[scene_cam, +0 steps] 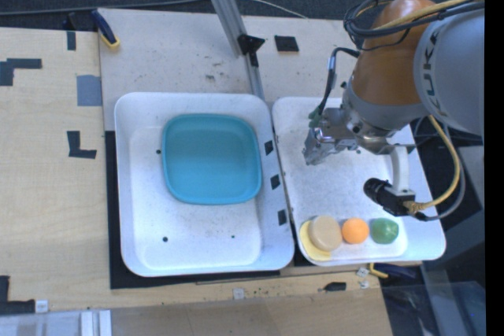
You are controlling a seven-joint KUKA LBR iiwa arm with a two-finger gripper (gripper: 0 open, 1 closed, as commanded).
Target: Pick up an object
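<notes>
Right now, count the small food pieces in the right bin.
3, in a row along the near edge: a tan round piece, an orange ball, a green piece. The arm may hide others.

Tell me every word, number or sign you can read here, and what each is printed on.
"KU": dark letters on the grey arm, running up its casing near the view's right edge; the rest of the word is cut off.
Nothing else can be read: the blue plate, the white bins and the bench's tape marks carry no legible text.
</notes>
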